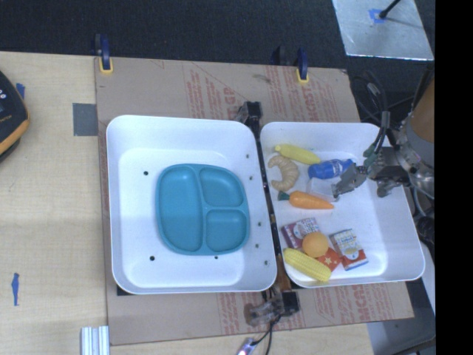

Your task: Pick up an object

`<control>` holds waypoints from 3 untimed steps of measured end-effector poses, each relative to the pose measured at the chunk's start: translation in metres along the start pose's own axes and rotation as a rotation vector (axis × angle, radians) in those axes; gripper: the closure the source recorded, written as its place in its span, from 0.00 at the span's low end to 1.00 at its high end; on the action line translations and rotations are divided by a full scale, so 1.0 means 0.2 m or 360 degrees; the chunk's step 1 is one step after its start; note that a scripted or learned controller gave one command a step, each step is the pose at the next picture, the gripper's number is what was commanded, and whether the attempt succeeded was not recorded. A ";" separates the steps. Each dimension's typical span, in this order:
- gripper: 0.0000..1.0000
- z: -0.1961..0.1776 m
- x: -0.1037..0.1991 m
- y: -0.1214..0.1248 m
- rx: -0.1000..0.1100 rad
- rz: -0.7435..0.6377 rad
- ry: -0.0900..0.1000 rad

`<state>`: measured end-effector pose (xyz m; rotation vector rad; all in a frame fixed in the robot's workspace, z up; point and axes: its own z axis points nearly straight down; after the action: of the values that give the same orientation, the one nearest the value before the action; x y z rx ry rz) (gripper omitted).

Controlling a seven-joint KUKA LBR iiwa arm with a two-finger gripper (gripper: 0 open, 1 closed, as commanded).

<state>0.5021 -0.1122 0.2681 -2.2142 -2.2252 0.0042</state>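
With its jaws spread and gripping nothing, the gripper (353,182) is hovering beside the blue bottle (329,169), so it should be centring over the bottle before clenching.

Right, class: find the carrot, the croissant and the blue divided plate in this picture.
carrot (310,200), camera view, middle of its orange body.
croissant (284,173), camera view, centre of its curved crust.
blue divided plate (201,208), camera view, the ridge where its compartments meet.

The claw (367,181) reaches in from the right, fingers spread open.
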 end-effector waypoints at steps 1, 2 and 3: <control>0.00 0.47 0.04 0.02 0.0002 0.0000 -0.0001; 0.00 0.81 -0.05 0.34 -0.0025 0.0001 -0.0002; 1.00 0.76 -0.05 0.34 -0.0022 -0.0007 -0.0001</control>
<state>0.5702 -0.1211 0.1162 -2.2167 -2.2370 -0.0110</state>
